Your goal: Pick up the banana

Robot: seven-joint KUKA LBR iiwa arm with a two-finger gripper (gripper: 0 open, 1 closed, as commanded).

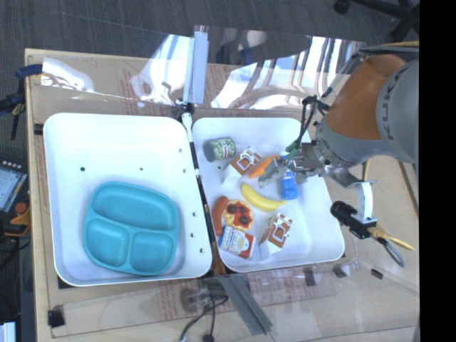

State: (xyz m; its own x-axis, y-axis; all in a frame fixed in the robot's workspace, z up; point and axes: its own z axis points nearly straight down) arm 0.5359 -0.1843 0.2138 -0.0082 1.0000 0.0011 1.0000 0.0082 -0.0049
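Observation:
The yellow banana (261,198) lies in the middle of the right white bin (324,244), curved, with its ends pointing up-left and right. My gripper (279,171) hangs over the same bin, just above and to the right of the banana. A small blue bottle-like item (288,187) sits right under the gripper and touches the banana's right end. Nothing of the banana is lifted or covered by the gripper. The arm's orange band (360,98) and grey wrist come in from the right.
Around the banana lie an orange carrot (261,167), a brown-and-white carton (246,161), a green can (221,148), a red sausage (220,211), a pizza slice (239,215) and two more cartons (237,241) (278,231). The left bin (64,141) holds a blue divided plate (132,227).

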